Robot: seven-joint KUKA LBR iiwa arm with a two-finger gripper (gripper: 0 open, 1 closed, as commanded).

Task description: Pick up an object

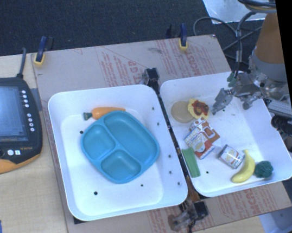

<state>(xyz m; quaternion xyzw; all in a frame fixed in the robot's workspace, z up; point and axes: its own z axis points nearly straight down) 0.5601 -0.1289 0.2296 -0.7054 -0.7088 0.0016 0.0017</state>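
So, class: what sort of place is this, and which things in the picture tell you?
Probably a robotics lab test bench: a robot arm reaches over two white bins, a teach pendant lies beside them, and toy food like a banana serves as practice items.

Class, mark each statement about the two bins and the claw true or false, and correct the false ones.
1. The blue plate lies in the left bin. True.
2. The carrot lies in the right bin. False: it is in the left bin, beside the plate.
3. The banana lies next to the broccoli. True.
4. The claw grips the banana. False: it hangs over the right bin, well apart from the banana.
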